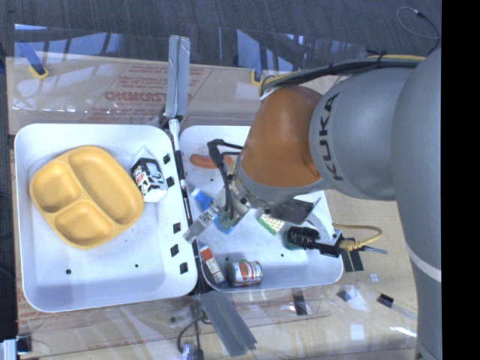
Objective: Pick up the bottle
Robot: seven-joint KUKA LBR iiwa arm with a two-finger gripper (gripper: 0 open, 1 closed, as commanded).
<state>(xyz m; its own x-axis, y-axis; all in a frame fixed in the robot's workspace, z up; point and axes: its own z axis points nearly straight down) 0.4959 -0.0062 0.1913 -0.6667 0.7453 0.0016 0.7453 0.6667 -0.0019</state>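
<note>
A small bottle (211,265) with a red label lies in the right bin (330,274), against its left wall near the front corner. My gripper (213,220) hangs low over the left half of that bin, a little behind the bottle and apart from it. A blue and green object (225,220) sits right at the gripper's tip; whether it is gripped is unclear. The arm's orange band (281,137) and grey wrist cover the middle of the bin.
A crushed can (244,273) lies just right of the bottle. A blue item (201,199) and an orange item (201,160) lie farther back by the divider. The left bin (45,283) carries a yellow divided plate (84,193) and a small black-and-white carton (150,175).
</note>
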